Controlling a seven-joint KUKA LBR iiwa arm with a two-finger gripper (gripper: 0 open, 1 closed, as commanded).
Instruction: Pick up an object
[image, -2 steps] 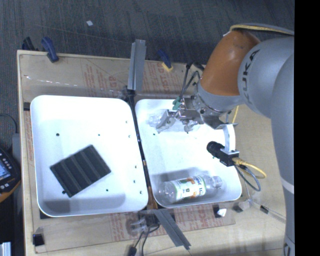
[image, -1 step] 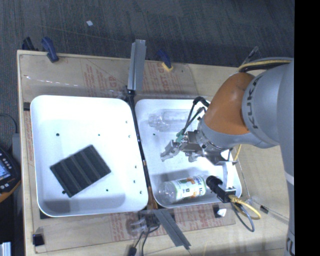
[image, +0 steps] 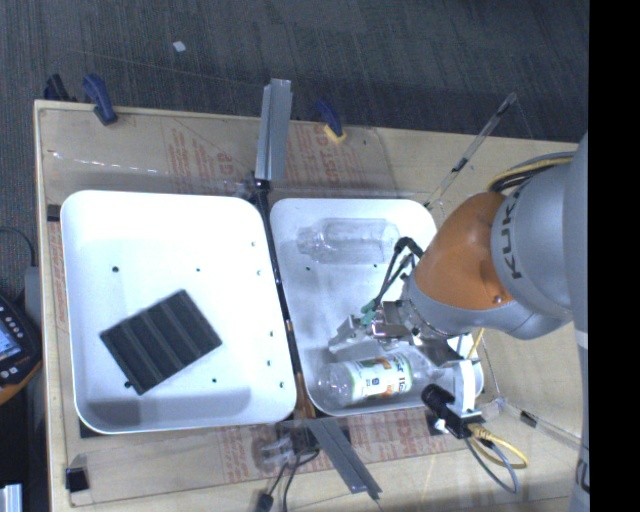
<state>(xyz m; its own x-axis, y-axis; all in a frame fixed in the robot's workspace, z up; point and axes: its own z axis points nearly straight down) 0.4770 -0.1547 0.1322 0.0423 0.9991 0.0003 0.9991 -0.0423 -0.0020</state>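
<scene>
Camera view, looking down at a slant on the tabletop (image: 150, 455). Two white bins sit side by side. The left bin (image: 160, 225) holds a dark ribbed panel (image: 160, 341), lying flat and turned at an angle. The right bin (image: 300, 300) holds two bottles: a clear bottle (image: 340, 241) on its side near the far wall, and a labelled bottle (image: 372, 381) on its side against the near wall. The arm (image: 500, 270) reaches in from the right, its orange band bulking over the right half of this bin. The pincer (image: 365, 328) is low in the bin, just above and beside the labelled bottle. Whether it is open or closed cannot be told, and nothing can be seen held in it.

Step in hand, as judged: the descent and approach onto a target, most likely the labelled bottle. The next move calls for settling squarely across the bottle's round body and closing before lifting; a smooth cylinder lying on its side may roll or slip out.

Hidden or unclear: the arm covers the right wall and part of the floor of the right bin. The metal parts around the pincer blur together, and contact with the bottle cannot be confirmed.
</scene>
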